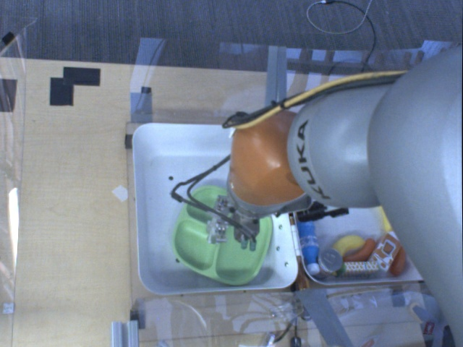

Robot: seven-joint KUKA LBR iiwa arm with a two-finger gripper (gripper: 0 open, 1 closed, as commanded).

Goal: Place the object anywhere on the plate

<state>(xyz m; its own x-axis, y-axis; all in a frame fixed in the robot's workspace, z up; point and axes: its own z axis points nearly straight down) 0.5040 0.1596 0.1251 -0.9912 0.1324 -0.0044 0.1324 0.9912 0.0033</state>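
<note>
The gripper (233, 231) hangs over the green plate (194, 244) in the left bin (155, 194), its grip unreadable, while candidate objects (358, 250) sit at three o'clock in the right bin (362, 279).

— Where does the camera sit?
— Fixed above the desk (65, 215), looking down at a slant, with dark carpet (181, 9) beyond the far edge at the top of the frame.

— How close is it?
— Close enough that the arm (376, 143), reaching in from the right, looms large and covers much of the right bin (362, 277). The left bin (155, 157) lies near the centre, most of it in plain sight.
</note>
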